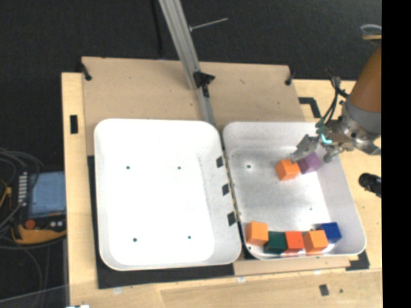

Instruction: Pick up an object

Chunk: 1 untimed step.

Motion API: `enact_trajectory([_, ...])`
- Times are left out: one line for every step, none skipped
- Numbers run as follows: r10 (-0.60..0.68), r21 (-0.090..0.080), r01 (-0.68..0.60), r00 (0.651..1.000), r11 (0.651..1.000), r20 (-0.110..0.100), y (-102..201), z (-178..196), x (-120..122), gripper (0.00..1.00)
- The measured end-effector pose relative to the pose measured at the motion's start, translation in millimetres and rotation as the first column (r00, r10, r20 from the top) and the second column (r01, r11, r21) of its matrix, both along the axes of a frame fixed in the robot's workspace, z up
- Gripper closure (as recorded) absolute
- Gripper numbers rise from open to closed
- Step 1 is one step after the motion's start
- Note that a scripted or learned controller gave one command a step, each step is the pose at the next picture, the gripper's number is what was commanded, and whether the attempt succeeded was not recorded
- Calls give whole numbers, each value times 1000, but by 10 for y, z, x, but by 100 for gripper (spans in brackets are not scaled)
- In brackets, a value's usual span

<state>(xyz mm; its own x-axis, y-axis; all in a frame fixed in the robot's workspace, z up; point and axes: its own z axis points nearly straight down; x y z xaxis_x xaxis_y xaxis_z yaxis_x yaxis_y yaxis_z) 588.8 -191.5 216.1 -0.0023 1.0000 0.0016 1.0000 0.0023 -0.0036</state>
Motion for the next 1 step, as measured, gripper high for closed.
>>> enact_trajectory([1,-2,-1,1000,1000,4,-1,26,9,0])
